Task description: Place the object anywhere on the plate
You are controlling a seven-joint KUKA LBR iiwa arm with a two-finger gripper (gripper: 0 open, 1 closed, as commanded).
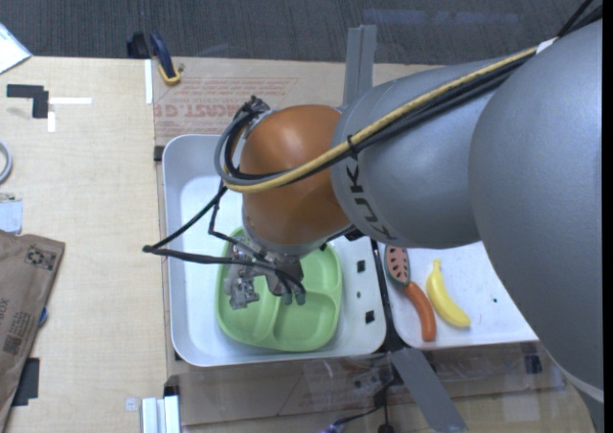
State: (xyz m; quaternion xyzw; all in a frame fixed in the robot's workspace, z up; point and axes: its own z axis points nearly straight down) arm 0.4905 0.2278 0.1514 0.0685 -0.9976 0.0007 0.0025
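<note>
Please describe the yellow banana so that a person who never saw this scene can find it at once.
Look at the shallow white bin on the right, partly under the big grey arm. Three toy foods lie near its left end, and the curved yellow plastic banana is the rightmost. Its neighbours are an orange-red sausage and a red watermelon slice.

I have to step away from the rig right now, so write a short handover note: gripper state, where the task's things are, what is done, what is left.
Gripper: low over the green plate in the left bin; from this view I cannot tell its state or whether it carries anything.
Objects: banana, carrot-like orange piece and watermelon slice all lie in the right bin.
Done: no object visibly resting on the bare part of the plate.
Left: confirm what the gripper has, then see an object set on the plate.
</note>
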